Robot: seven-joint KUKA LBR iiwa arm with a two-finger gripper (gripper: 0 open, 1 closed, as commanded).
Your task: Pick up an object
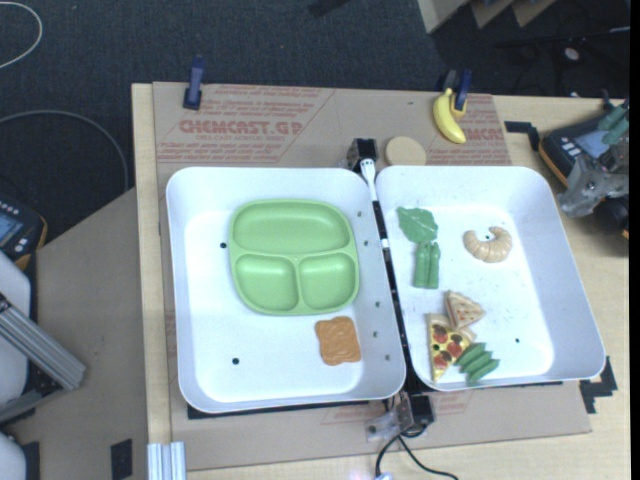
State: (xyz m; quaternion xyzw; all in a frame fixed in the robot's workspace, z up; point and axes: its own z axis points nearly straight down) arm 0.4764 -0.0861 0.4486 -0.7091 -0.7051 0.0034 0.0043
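Lying side by side on a cardboard-covered surface (300, 118), two shallow white bins hold a scatter of toy food. In the left bin (200, 268), a green divided plate (293, 256) sits near the centre, with three compartments, one wide at 12 o'clock and two smaller ones below. A brown toast-like slice (338, 341) lies apart from the plate at its 5 o'clock, close to the bin's lower rim.

In the right bin (540, 268), a green leafy vegetable piece (422, 245) lies toward 10 o'clock of the bin, just beside the seam between the bins. A tan croissant (488, 244) rests at 3 o'clock from the vegetable piece, well apart from it. Toward 6 o'clock of the bin a small sandwich wedge (463, 310) touches a pizza slice (445, 341), and a green pea pod (478, 361) lies against the pizza slice at its 4 o'clock.

Outside the bins, at 12 o'clock of the right bin, a round tan disc (405, 151) lies on the cardboard, and a yellow banana (449, 118) rests beside a blue clamp (460, 86). A second blue clamp (194, 83) grips the cardboard's far edge at 12 o'clock of the left bin.

At 2 o'clock of the right bin, beyond its rim, the arm's end effector (590, 190) sits at the frame's right edge; how far it is open cannot be told, and nothing is seen in its grasp.
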